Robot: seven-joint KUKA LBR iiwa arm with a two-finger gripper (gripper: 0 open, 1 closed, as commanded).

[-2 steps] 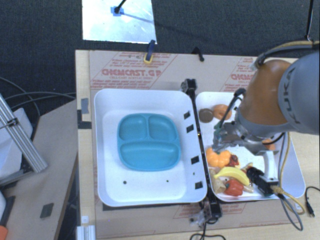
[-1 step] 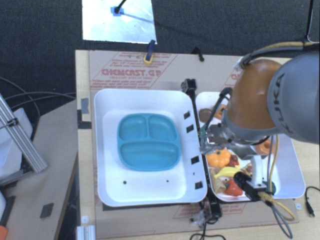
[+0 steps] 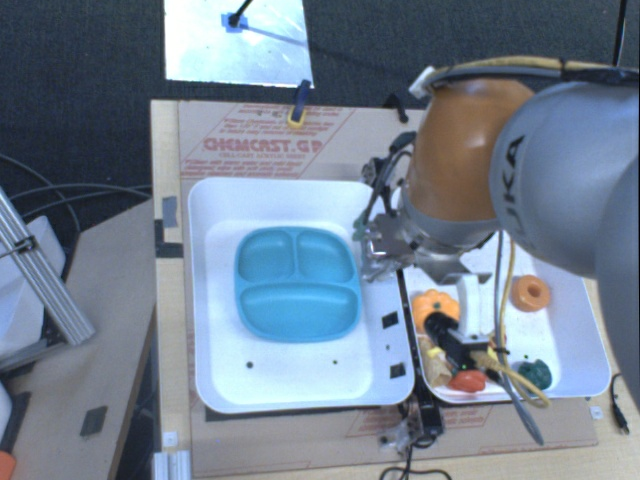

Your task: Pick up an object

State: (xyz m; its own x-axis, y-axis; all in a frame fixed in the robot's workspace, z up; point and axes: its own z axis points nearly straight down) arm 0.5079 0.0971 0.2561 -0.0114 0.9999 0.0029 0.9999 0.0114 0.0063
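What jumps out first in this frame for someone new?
The arm: its grey body and orange band loom large from the right, covering much of the right bin. Next, the blue tray with three compartments, lying alone in the left bin. Then the small clutter in the right bin: an orange ring, a red piece and a dark green piece near its front edge.

Bench surroundings beyond the bins

A cardboard sheet (image 3: 262, 138) with red lettering lies under both bins, a yellow-and-blue clamp (image 3: 298, 108) at its far edge. Behind it rests a shiny metal plate (image 3: 236, 30). An aluminium rail (image 3: 40, 273) slants at left, near black cables (image 3: 70, 196).
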